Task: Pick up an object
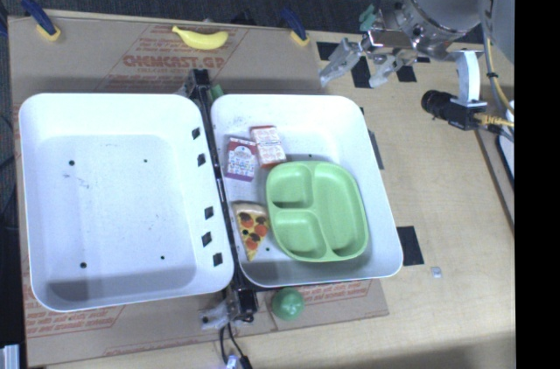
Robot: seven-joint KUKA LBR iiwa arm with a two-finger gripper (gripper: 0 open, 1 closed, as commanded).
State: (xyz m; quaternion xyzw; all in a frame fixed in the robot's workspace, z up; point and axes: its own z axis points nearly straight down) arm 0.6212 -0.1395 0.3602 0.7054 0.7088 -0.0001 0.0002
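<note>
Below me the bench (437, 210) carries two shallow white bins: the left bin (109, 201), smooth plastic with rounded corners and a few dark specks on its floor, and the right bin (350, 118), which holds everything I could pick. Largest there is a pale green divided plate (317, 211), glossy, with three compartments and rounded edges, lying flat toward the bin's right side. Left of it lie two small red-and-white cartons, one larger (241, 158) and one smaller (267, 144), their printing too blurred to read. Near the bin's front-left corner sits a toy pizza slice (251, 232), a wedge with red spots, touching the plate's rim or just beside it; I cannot tell which. Outside the bins, a yellow banana (200, 37) rests on the printed cardboard behind them, and a green ball (287, 303) sits in front. My gripper (357, 67) hangs above the bench behind the right bin, fingers spread apart and grasping nothing; my arm is cut off at the frame's top.
</note>
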